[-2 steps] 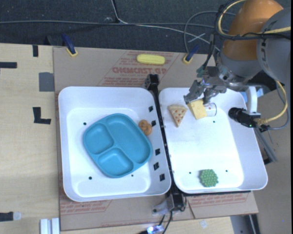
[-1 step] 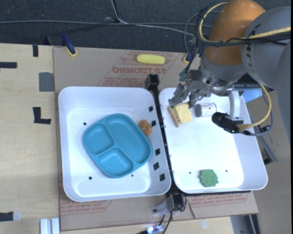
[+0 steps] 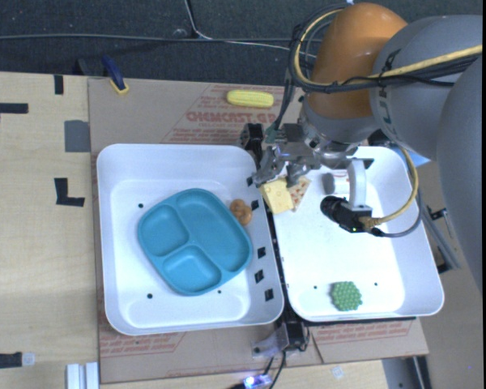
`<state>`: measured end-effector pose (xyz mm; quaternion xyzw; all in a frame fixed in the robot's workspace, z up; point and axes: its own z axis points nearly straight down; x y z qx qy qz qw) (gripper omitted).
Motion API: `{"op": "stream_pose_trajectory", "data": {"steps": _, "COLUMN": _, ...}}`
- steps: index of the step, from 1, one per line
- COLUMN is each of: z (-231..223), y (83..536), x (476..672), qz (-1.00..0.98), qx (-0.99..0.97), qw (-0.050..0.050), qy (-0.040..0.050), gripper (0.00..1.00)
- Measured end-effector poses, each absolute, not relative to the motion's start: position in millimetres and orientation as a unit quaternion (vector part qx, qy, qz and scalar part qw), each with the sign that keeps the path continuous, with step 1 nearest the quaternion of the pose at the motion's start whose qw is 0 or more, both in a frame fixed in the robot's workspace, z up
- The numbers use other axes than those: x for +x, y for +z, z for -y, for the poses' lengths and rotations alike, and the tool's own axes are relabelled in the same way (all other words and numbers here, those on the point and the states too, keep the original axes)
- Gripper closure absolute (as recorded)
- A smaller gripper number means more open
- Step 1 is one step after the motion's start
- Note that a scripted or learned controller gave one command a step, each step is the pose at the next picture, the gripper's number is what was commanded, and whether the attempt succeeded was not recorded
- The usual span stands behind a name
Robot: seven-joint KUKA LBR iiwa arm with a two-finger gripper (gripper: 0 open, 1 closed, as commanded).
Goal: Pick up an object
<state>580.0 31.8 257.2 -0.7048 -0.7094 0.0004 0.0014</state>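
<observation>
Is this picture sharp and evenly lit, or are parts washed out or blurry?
Camera view: the right white bin is glared nearly featureless; the orange band carries a soft sheen; the claw and the yellow piece by it look soft; the blue tray is evenly lit; faint shadows lie under the arm.

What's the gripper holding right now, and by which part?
The gripper appears shut on the yellow cheese-like wedge, gripped at its upper edge, hanging over the right bin near the divider.
</observation>
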Motion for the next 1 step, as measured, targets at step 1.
{"op": "stream_pose_trajectory", "data": {"steps": 1, "z": -85.8, "y": 253.9, "x": 561.5, "qz": 0.71, "qx": -0.705, "qw": 0.002, "qy": 0.0009, "gripper": 1.0}}
